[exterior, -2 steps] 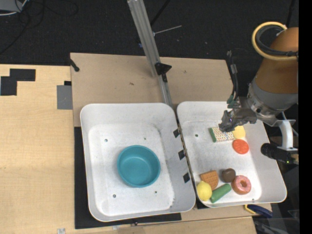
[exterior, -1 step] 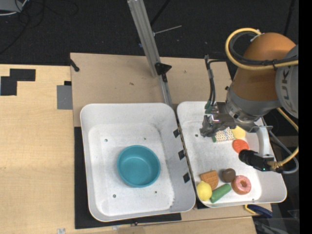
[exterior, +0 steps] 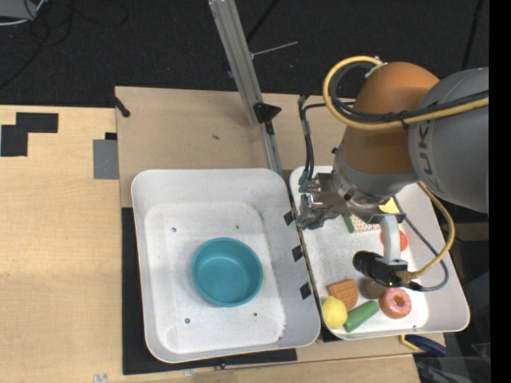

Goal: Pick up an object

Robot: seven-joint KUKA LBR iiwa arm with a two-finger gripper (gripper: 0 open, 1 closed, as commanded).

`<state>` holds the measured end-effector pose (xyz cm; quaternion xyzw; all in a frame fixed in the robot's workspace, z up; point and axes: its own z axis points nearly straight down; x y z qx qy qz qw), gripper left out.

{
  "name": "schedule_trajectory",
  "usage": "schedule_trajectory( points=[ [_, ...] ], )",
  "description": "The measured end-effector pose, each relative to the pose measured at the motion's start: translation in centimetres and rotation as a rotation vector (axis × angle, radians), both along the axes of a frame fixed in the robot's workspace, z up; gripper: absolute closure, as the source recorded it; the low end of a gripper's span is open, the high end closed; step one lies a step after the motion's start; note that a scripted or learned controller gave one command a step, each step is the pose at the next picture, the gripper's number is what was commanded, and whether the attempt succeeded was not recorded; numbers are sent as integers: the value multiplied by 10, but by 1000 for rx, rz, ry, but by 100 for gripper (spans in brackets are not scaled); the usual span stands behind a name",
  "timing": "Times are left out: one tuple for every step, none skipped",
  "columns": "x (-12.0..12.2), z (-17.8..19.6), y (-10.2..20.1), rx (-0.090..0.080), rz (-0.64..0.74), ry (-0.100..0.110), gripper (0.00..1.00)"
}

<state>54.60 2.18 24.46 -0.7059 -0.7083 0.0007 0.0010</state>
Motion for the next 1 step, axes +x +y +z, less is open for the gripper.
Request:
schedule_trajectory(
  points=[
    [-13,-11,50,0,0,-1,100]
  ],
)
